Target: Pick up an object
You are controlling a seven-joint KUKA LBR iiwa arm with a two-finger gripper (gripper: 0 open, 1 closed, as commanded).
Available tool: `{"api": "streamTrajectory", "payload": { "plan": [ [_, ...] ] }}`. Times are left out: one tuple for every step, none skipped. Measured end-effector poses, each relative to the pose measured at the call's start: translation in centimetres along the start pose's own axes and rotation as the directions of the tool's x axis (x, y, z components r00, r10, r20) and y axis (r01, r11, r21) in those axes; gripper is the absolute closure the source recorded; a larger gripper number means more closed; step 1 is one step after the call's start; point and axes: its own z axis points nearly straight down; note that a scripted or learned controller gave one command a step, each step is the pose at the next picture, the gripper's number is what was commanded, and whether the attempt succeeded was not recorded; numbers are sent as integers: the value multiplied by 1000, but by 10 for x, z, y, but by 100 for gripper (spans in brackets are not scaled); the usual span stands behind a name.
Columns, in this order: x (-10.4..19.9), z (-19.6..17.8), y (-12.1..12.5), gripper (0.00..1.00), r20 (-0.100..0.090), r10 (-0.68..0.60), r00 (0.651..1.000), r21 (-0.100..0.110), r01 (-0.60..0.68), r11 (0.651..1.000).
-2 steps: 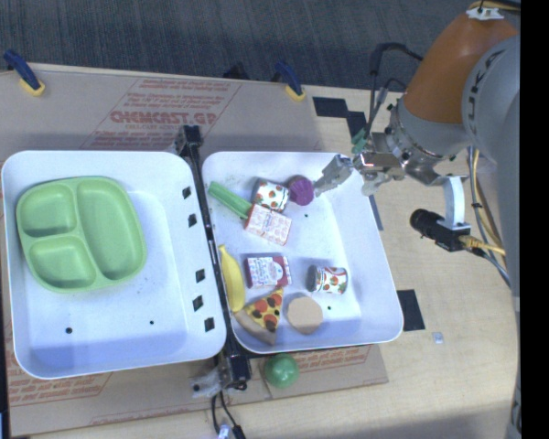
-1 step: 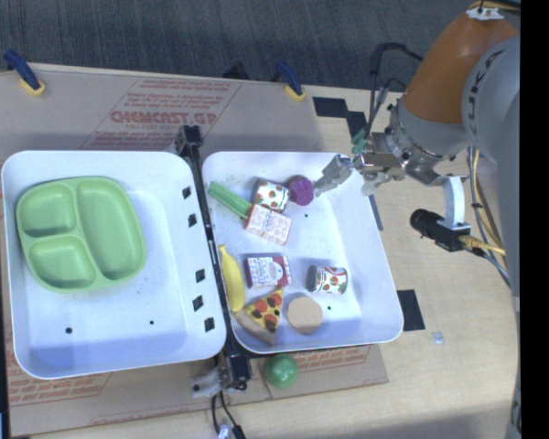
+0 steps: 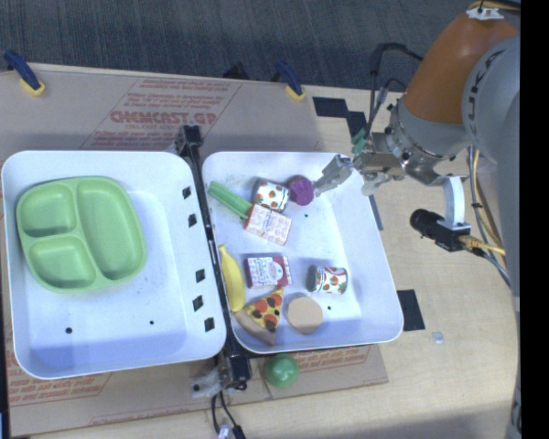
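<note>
1. Nearest the lens, a green ball (image 3: 280, 370) sits on the cardboard just outside the right bin (image 3: 375, 245), well below and left of the pincer (image 3: 334, 172).
2. Inside that bin's near edge lie a pizza slice (image 3: 263, 314) and a tan round cookie (image 3: 304, 314), both far below the pincer.
3. Above them rest a small red-and-white carton (image 3: 266, 271) and a printed can (image 3: 328, 280), with a yellow banana (image 3: 231, 280) along the bin's left wall.
4. The grey arm, orange band above the wrist, reaches in from the right; its pincer hangs over the bin's upper right part, tips just beside a purple round object (image 3: 300, 189) to its lower left.
5. Whether the pincer is apart or together cannot be told; nothing is seen clamped in it.
6. Left of the purple object lie another printed can (image 3: 271, 195), a red-patterned packet (image 3: 269, 225) and a green stick-shaped piece (image 3: 229, 199).
7. Far left of the pincer, the left bin (image 3: 91, 337) holds a green divided tray (image 3: 80, 234).
</note>
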Motion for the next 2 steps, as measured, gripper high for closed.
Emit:
{"api": "streamTrajectory", "payload": {
  "plan": [
    [0, 0, 0, 0, 0, 0, 1000, 0, 0, 1000],
    [41, -101, 51, 0, 1, -1, 1000, -5, 1, 1000]
  ]
}}
